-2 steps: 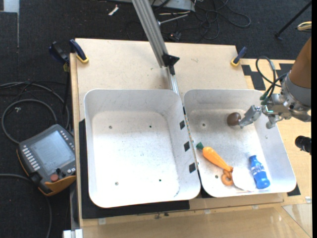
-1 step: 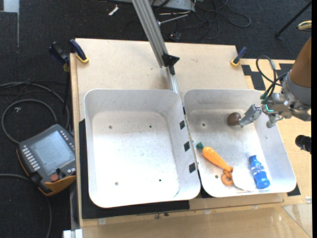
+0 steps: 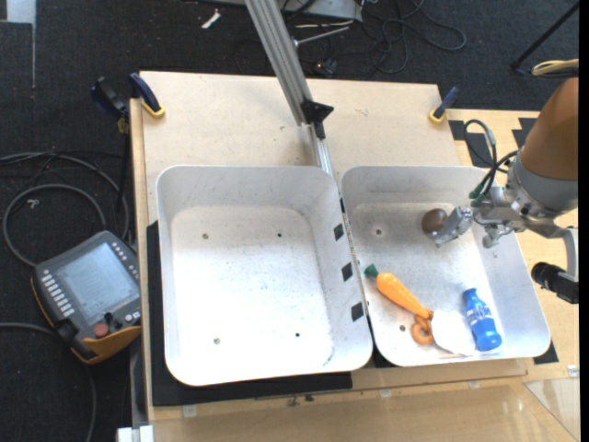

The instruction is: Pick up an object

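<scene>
Right of frame, the end effector (image 3: 448, 229) hovers beside a brown ball (image 3: 433, 219); whether it grips anything, I cannot tell.

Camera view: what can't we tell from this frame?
- Gripper: too small to read finger state or contact with the brown ball.
- Arm: cut off by the right edge.
- White object: partly covered by the blue bottle; identity unclear.
- Orange ring: too small to identify.
</scene>
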`<control>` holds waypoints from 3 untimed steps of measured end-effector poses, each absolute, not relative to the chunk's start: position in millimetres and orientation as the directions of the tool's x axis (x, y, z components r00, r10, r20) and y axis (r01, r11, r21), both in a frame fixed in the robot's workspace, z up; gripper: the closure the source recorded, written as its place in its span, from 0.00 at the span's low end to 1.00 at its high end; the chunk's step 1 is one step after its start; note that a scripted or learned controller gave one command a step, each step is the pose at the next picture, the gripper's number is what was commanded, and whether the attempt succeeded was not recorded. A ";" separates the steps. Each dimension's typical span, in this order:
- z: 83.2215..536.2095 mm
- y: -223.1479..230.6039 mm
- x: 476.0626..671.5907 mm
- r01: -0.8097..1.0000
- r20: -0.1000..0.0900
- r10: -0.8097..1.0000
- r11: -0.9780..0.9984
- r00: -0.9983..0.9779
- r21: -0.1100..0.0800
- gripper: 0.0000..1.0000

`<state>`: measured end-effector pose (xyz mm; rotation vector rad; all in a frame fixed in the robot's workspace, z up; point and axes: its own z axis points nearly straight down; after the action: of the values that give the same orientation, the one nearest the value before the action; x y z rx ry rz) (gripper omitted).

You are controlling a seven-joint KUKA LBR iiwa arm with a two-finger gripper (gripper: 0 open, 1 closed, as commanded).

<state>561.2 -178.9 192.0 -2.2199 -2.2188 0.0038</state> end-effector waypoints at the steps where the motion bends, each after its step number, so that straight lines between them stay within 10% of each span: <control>1: 127.5 -177.1 561.1 1.000 0.002 1.000 0.000 0.000 -0.006 0.00; 2: 93.8 -176.5 561.2 1.000 0.000 1.000 0.000 0.000 -0.001 0.00; 3: 105.9 -176.8 562.0 1.000 -0.001 1.000 -0.001 0.001 0.002 1.00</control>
<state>562.0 -176.8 105.9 -2.2237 -2.2222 -0.0018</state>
